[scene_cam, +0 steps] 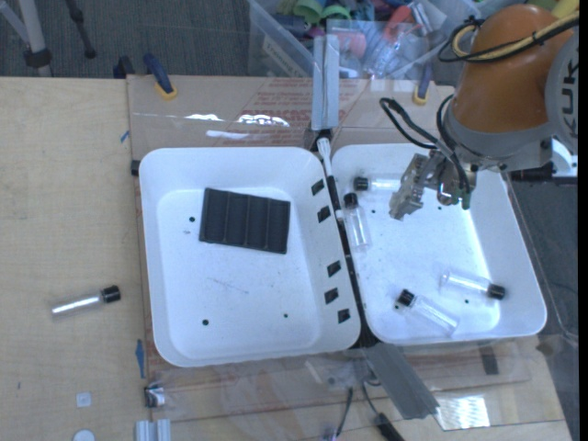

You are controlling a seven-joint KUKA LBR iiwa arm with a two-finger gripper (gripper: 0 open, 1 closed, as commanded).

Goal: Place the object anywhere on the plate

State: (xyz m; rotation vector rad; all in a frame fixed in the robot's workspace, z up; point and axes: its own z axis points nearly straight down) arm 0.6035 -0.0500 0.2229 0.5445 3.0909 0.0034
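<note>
The metal hand point(406, 202) is seen above the right bin point(514, 274); whether it is wide or narrow cannot be told. 2 clear, black-capped vials point(424, 310) are found in the right bin. A ribbed black rectangular plate point(245, 220) is laid in the smooth left bin point(175, 329).

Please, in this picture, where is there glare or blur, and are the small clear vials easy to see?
Camera view: glare streaks lie on the clear sheet behind the left bin; the gripper looks slightly blurred; the clear vials in the right bin nearly blend into its white floor, only their black caps standing out; the black plate is sharp.
</note>
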